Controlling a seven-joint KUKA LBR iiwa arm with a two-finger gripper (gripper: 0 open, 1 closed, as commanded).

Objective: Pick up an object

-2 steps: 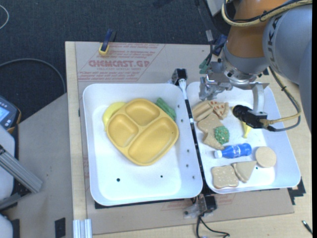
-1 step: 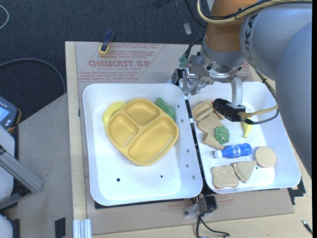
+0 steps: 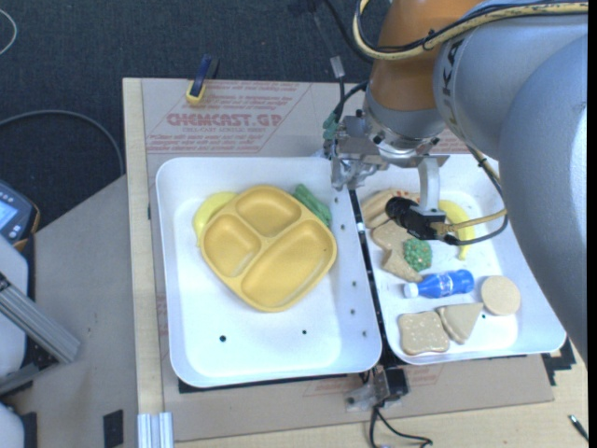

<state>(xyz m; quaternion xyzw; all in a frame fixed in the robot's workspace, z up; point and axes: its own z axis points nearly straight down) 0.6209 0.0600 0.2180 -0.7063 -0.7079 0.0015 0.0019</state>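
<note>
Gripper [image 3: 347, 168] is seen over the wall between the bins, above the right bin's [image 3: 522, 339] far corner; whether anything is gripped cannot be told. Blue bottle [image 3: 444, 284], lying apart among toast slices [image 3: 423, 332], is judged the easiest target. Care is needed near the black cable [image 3: 415, 218]. Yellow tray [image 3: 269, 245] fills the left bin [image 3: 187, 278].
</note>
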